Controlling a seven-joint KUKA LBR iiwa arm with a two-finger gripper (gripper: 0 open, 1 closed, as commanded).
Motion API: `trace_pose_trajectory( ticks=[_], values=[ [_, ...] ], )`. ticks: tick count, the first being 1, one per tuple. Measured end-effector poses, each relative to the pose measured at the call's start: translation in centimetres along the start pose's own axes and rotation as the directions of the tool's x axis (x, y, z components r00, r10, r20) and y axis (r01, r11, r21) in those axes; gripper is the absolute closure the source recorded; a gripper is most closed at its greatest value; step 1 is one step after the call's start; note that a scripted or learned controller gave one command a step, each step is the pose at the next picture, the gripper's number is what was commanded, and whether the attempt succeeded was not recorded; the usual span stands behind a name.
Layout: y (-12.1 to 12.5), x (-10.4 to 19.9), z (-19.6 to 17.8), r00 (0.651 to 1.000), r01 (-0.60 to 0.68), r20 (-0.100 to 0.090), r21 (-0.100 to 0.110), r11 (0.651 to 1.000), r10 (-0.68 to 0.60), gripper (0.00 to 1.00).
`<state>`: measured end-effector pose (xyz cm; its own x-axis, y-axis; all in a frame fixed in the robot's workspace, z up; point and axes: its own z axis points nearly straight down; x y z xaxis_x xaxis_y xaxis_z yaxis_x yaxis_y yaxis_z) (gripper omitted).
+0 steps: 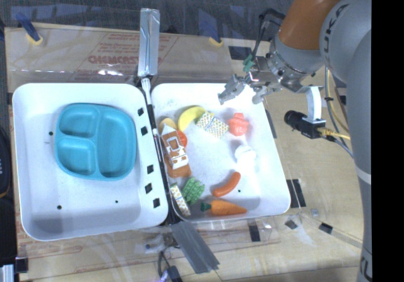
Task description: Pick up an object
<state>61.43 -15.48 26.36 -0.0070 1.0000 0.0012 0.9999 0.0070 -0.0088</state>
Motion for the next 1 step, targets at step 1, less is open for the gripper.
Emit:
trace_pose_trajectory(
  ticks=[1],
  values=[
    [-3.12, -5.67, -1.52, 0.999, -0.033, 0.0, 0.001, 0.999, 0.033, 0.0]
  ],
)
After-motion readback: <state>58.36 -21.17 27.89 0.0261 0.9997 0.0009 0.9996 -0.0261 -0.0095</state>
